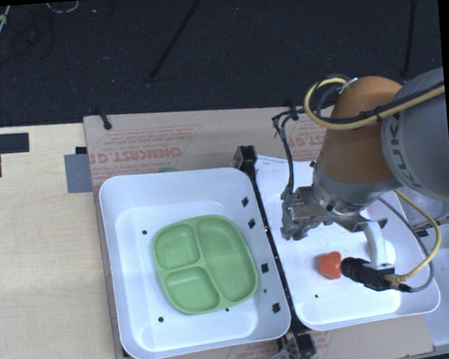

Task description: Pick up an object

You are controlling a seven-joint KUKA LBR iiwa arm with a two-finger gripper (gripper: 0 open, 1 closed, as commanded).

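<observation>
Even, fairly bright light is falling from above on the lower two thirds of the frame, while the top band is lying almost black. The white bins [123, 223] are glowing near overexposure, washing out their rims. A soft shadow is sitting under the arm [362, 147] in the right of the frame, and its orange band is catching a dull sheen. The whole picture is looking slightly soft and grainy, with fine print on the cardboard [140, 151] blurring.
</observation>
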